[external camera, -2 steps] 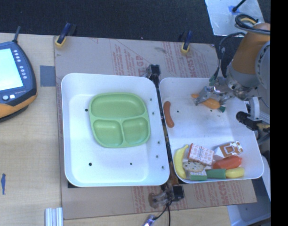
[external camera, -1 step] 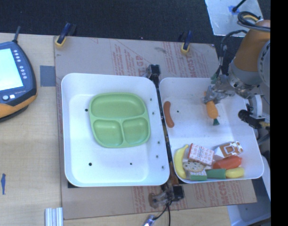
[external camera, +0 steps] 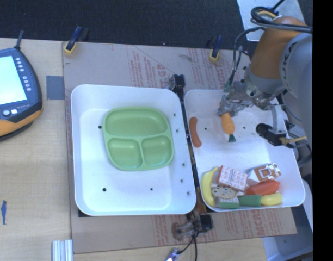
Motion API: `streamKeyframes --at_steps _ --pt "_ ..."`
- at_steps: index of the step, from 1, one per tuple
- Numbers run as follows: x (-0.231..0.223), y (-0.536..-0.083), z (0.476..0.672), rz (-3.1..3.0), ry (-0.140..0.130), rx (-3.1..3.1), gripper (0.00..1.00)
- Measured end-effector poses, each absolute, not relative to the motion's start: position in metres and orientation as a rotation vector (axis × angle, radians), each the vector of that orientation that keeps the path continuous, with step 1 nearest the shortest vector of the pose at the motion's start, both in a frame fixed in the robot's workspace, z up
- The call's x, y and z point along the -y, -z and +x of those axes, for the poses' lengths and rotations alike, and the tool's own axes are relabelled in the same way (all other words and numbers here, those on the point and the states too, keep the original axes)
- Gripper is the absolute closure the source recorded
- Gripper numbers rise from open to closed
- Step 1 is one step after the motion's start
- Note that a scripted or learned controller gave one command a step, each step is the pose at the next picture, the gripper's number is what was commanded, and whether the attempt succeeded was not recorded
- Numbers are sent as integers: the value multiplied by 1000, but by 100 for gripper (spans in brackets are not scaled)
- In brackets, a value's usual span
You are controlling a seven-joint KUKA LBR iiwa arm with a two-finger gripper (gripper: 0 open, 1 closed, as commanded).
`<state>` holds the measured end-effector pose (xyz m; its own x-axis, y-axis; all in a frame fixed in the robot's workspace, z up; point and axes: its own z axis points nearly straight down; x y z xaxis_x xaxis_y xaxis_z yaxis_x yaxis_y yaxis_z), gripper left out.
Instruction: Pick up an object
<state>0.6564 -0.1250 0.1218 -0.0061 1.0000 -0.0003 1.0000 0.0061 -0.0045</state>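
Note:
My gripper (external camera: 227, 111) hangs over the upper part of the right bin (external camera: 210, 99), reaching in from the right. A small orange toy carrot (external camera: 228, 125) with a green tip pointing down sits right under the fingertips, its top end caught between them. The fingers look shut on the carrot. An orange-brown sausage (external camera: 195, 131) lies to the left of it, near the bin's left wall.
A pile of toy food fills the right bin's lower corner: a banana (external camera: 208, 186), a cracker box (external camera: 232, 176), a red pepper (external camera: 261, 188). A green divided plate (external camera: 138, 137) rests in the left bin (external camera: 85, 200). A teach pendant (external camera: 11, 91) lies at far left.

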Motion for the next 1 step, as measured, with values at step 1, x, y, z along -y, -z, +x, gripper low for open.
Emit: streamKeyframes --at_steps 1 --pt "62 -193 645 -2214 -2 2226 100"
